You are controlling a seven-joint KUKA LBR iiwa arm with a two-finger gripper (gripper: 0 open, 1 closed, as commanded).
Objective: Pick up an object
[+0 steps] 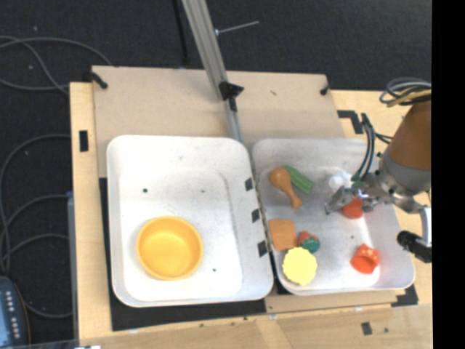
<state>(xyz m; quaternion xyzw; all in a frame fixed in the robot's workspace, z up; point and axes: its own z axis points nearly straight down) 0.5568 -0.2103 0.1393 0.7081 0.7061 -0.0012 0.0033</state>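
Two white bins (131,166) seen on bench; yellow bowl (170,247) left, toys right. Gripper (347,201) low over red ball (352,209); grip cannot be told.

from my seat the 2 white bins (131,166) look like smooth moulded plastic with a soft sheen, lightly speckled. the yellow bowl (170,247) reads as glossy plastic. the bench top (160,100) looks like matt unfinished board, wood or cardboard, i can't say which. the slanted pole (205,35) above it is ribbed bare metal, dull silver. the toy pieces, such as the red one (365,259) and the pale yellow disc (299,266), look like smooth plastic. the arm's orange band (414,140) has a satin finish.
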